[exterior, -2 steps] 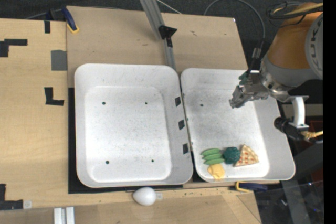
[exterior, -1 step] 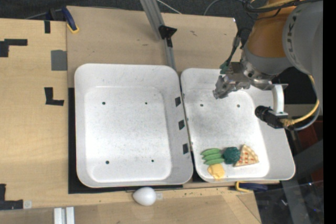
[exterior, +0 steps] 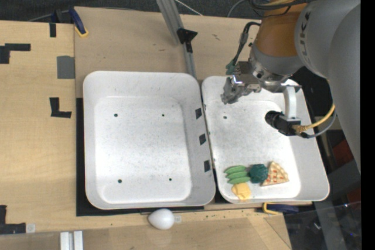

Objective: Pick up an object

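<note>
In the right bin (exterior: 304, 152), near its front edge, lie several small toys: a green pea pod (exterior: 237, 173), a dark green broccoli piece (exterior: 257, 172), a yellow piece (exterior: 241, 190) and a pizza slice (exterior: 275, 174). My gripper (exterior: 231, 93) hangs over the far left corner of that bin, well away from the toys, with nothing seen between its fingers. Its fingers look close together.
The left bin (exterior: 94, 126) adjoins the right one, with black clips along the shared wall. A white egg-shaped object (exterior: 162, 219) rests on the bench in front of the left bin. A grey metal pole (exterior: 170, 9) slants in behind the bins.
</note>
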Controlling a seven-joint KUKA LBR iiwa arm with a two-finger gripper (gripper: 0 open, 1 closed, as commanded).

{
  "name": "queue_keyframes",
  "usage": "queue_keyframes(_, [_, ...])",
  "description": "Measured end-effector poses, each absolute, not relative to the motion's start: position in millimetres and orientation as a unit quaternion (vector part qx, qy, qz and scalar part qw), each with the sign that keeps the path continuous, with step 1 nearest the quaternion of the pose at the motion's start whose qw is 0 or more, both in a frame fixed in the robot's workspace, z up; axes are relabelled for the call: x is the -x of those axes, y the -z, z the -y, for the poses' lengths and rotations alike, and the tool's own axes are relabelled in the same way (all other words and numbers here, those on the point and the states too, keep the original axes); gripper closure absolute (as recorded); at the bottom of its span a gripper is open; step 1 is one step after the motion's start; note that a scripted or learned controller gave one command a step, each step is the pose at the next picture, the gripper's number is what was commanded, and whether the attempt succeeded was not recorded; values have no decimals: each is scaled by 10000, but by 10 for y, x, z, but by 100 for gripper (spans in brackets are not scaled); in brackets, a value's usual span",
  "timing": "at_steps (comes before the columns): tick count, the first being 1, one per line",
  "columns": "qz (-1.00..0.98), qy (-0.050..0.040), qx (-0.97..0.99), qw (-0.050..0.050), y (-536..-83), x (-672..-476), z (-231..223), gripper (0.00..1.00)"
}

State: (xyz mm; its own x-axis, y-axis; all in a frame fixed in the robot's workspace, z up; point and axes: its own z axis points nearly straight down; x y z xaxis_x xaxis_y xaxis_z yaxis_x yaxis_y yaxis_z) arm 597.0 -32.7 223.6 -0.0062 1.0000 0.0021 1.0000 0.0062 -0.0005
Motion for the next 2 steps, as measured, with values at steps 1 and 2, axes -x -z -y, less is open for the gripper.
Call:
queue_keyframes(1, [7092,9,7050,3,-2313,-6243,-97,100])
queue_keyframes(2, [7093,-2,7049,8,-2190,-6435,-594,100])
